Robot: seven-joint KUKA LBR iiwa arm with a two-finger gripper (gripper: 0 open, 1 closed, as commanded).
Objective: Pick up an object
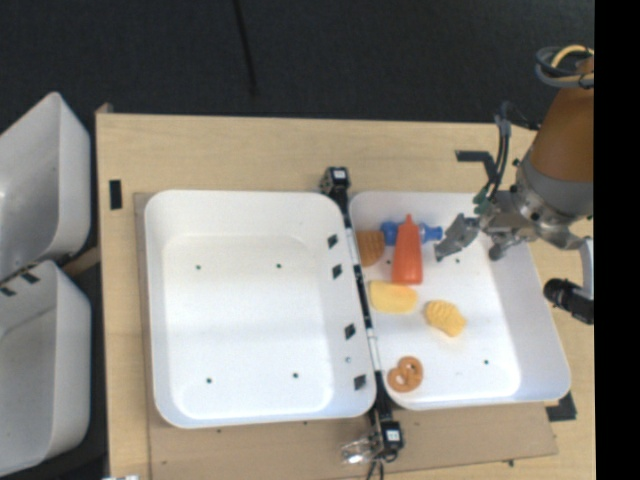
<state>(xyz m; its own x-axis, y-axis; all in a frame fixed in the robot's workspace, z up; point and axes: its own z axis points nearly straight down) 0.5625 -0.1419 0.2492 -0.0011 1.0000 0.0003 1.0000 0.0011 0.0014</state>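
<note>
Two shallow white bins are sitting side by side on the wooden bench (250, 148), filling the middle of the frame. The left bin (170, 228) is showing only its white floor with a few small dark dots. All the action is in the right bin (520, 368), where every object is lying toward its left half.

Near the upper left of that bin, an orange-red bottle (407, 252) is lying roughly top to bottom, cap toward the top. A blue piece (430, 233) is poking out from behind its neck on both sides. Just to the left, a brownish waffle-like piece (370, 247) is sitting close against the divider between the bins. Below the bottle, a yellow block (393, 297) is lying near the bin's left wall, and just to its right a ridged yellow-orange piece (445, 318) is resting apart from it. Down in the lower left of the bin, a small brown pretzel (406, 373) is lying by itself.

The arm is coming in at the right of the frame, its orange band (567, 138) showing at the upper right. The gripper (452, 243) is hanging over the upper middle of the right bin, just to the right of the bottle and the blue piece, with nothing visibly between its fingers; whether they are spread or closed, I cannot tell at this angle.
</note>
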